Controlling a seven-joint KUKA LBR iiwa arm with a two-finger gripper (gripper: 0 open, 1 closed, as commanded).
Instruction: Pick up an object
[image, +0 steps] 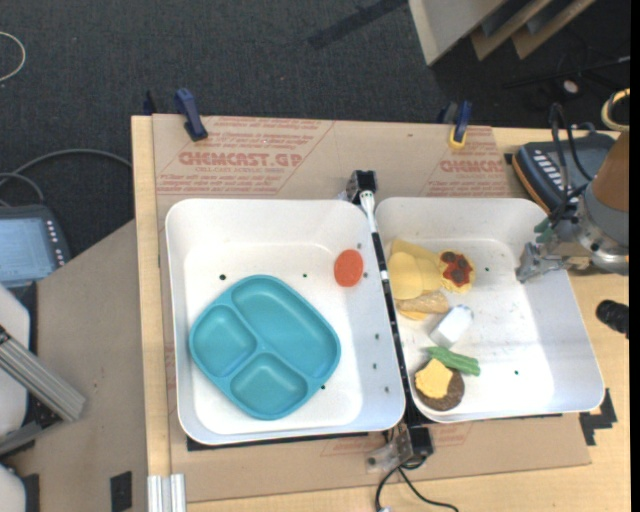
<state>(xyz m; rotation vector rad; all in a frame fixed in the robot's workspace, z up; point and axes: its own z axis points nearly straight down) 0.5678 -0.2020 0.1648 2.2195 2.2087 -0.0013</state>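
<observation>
My gripper (533, 262) hangs over the right bin's (545, 340) upper right side, near its rim, with no object below it. The toy food lies to its left in that bin: a yellow piece (412, 270), a red and dark piece (457, 267), a tan piece (424, 303), a small white cylinder (452, 323), a green pod (455, 360) and a yellow-on-brown round piece (438, 385). In the left bin (200, 230) sit a teal divided plate (262, 345) and a small orange disc (348, 267).
Blue clamps (190, 113) (459, 122) hold the cardboard sheet (260, 160) at the back. A black clip (362, 184) joins the bins at the top of the divider. A dark device with cables (550, 170) lies behind the gripper at the right.
</observation>
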